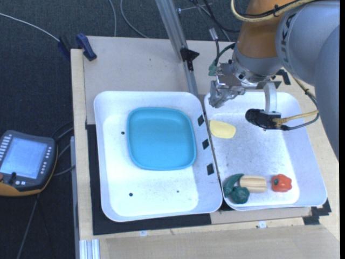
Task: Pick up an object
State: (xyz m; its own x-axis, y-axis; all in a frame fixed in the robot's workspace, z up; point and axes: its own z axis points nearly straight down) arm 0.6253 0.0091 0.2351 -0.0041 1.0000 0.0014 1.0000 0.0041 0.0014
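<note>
My gripper hangs over the back left corner of the right bin, with nothing visible between its fingers. Just in front of it lies a pale yellow chip-shaped piece on the bin floor. Along the near edge of the right bin sit a dark green vegetable, a tan cylinder and a red pepper-like toy. The left bin holds a blue square plate.
A slanted metal pole rises behind the bins near the divide between them. A blue clamp sits on the bench's back left corner. A teach pendant lies off the bench to the left.
</note>
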